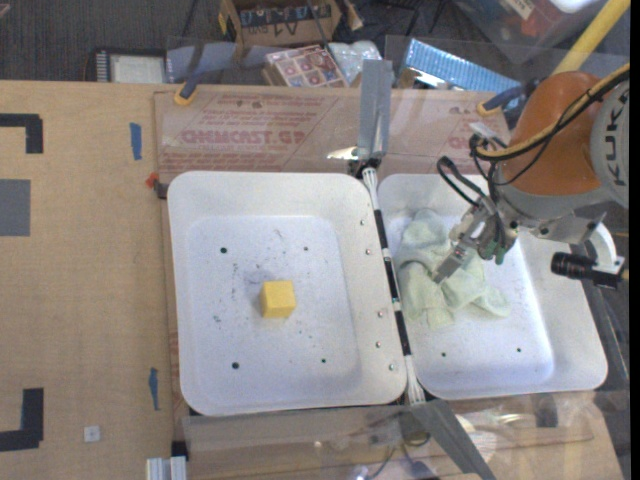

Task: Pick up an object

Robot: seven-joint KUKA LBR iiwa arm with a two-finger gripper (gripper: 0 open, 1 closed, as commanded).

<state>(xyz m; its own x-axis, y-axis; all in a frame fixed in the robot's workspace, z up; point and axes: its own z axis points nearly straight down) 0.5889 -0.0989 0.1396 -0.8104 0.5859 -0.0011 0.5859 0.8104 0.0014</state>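
Cloth: pale green crumpled cloth [440, 278] lies in the right bin [570, 368], bunched against that bin's left wall and spreading toward its middle.
Gripper: gripper [455, 261] is low over the cloth's upper middle, angled down and to the left; its tip appears to touch the fabric.
Gripper opening: cannot tell; the tip is small and blurs into the cloth, so no grasp can be confirmed.
Arm: grey arm with orange band [555, 133] reaches in from the right, above the right bin's far right part.
Yellow block: small yellow cube [279, 299] sits near the middle of the left bin [200, 208], well apart from the gripper.
Bench: bins stand side by side, edges touching, on the tan bench [75, 268].
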